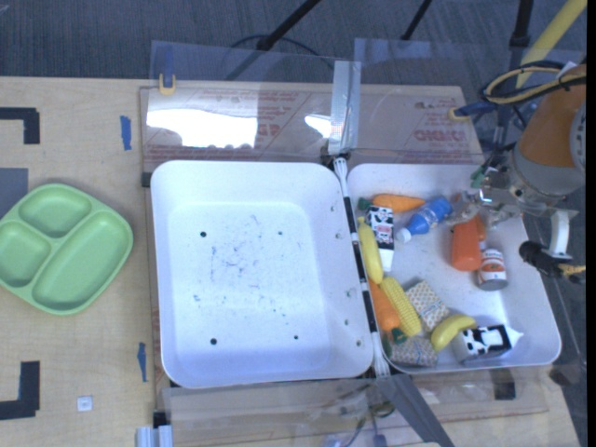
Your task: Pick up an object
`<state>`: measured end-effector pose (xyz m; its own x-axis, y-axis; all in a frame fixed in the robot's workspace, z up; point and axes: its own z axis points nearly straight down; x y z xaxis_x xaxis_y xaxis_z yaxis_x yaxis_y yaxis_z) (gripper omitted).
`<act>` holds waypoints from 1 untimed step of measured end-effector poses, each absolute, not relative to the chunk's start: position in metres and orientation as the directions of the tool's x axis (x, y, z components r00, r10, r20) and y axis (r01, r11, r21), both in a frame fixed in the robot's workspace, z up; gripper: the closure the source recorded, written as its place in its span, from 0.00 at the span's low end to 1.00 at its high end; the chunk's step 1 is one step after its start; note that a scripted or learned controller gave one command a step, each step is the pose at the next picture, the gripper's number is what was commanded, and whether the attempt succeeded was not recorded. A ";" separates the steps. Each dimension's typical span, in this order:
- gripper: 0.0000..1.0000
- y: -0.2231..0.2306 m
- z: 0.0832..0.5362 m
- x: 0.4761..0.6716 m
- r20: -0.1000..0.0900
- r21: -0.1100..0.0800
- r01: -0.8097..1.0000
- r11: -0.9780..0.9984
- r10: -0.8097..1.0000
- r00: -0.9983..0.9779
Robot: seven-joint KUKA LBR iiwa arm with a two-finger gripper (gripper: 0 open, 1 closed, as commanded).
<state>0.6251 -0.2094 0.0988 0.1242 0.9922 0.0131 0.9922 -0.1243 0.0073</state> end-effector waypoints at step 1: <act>1.00 -0.159 0.205 0.659 -0.001 0.002 0.991 -0.135 0.991 0.135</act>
